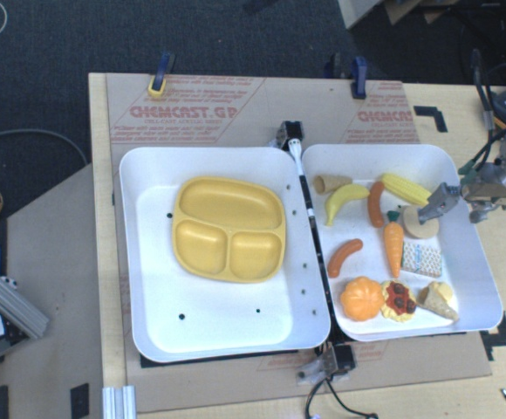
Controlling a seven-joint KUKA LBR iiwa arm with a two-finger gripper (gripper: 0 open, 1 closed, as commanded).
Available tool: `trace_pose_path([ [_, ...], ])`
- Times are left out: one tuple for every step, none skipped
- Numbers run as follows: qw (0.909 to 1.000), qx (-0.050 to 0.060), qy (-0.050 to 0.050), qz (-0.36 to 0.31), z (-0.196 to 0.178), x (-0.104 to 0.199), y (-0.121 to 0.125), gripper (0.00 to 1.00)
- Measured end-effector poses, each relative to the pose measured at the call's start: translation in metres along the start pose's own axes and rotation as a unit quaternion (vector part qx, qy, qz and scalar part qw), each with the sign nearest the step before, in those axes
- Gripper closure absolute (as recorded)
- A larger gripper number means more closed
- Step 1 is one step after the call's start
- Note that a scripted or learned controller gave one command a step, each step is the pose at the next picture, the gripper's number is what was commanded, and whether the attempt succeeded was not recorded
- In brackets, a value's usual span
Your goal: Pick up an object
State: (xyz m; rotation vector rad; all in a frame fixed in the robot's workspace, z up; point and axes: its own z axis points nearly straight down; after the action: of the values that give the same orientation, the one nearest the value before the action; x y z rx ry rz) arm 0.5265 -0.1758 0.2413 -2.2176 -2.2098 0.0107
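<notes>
Where the right bin (pixel 462 171) meets its 3 o'clock rim, the gripper (pixel 434 206) reaches in from the right, its grey tip low over a round tan disc (pixel 420 226); whether its fingers are apart or together cannot be told from this slant.

The food items lie loose in this bin. At 12 o'clock sit a yellow banana (pixel 345 200), a small brown cone (pixel 331 183), an upright red sausage (pixel 375 203) and a yellow corn cob (pixel 405 188). Near the centre an orange carrot (pixel 394 246) with a green top points toward 6 o'clock, just beside a pale speckled cracker (pixel 421 257). A second red sausage (pixel 345 257) lies tilted at 9 o'clock. At 6 o'clock are an orange pumpkin (pixel 362 298), a pizza piece (pixel 399 300) with red topping, touching it, and a tan wedge (pixel 438 300).

The left bin (pixel 148 234) holds a yellow three-compartment plate (pixel 229 229).

The brown board (pixel 192 112) under both bins reads "CHEMCAST G.P" in red, repeated upside down at 12 o'clock.
</notes>
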Motion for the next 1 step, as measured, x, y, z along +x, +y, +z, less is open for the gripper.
trace_pose_path([
  [1.0000, -0.006, -0.001, -0.002, -0.0065, 0.0003, 0.0024, 0.00],
])
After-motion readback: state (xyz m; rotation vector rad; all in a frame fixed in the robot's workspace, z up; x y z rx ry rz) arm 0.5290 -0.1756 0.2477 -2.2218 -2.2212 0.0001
